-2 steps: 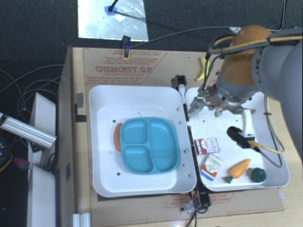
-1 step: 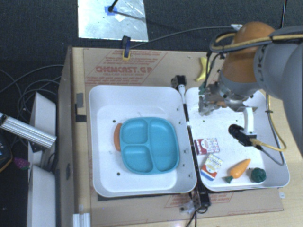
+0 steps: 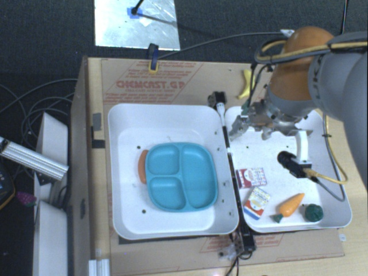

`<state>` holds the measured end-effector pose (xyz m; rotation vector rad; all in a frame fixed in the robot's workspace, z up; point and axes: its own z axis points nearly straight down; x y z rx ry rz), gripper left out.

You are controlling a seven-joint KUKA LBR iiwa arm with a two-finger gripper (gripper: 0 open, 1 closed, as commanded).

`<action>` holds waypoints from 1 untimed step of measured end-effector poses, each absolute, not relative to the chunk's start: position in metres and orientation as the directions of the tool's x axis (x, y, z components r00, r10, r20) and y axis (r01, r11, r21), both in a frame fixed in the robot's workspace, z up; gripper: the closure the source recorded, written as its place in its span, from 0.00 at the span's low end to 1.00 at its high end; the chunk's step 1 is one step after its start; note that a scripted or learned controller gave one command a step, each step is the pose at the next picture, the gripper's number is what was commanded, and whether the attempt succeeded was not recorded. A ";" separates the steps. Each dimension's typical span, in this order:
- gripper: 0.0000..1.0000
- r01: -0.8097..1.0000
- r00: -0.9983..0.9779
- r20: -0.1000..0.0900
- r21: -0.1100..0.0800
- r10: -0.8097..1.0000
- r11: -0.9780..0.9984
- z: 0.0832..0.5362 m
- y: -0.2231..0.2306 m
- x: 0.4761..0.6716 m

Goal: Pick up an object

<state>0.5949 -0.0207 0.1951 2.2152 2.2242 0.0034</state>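
Hovering over right bin (image 3: 261,154) far end | jaws: open or closed, cannot tell | carrot (image 3: 290,204) well apart, nearer camera

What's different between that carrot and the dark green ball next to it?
The carrot is orange; the ball is dark green. The carrot is long and tapered, lying at a slant; the ball is round and shorter. Both rest in the right-hand bin, near its front edge.

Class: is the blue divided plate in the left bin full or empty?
Empty. The blue plate sits right way up, and its three compartments show only bare blue. The sausage lies outside, beside its left rim.
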 end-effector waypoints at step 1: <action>1.00 1.000 -0.007 0.001 0.005 1.000 0.007 0.206 -0.020 0.596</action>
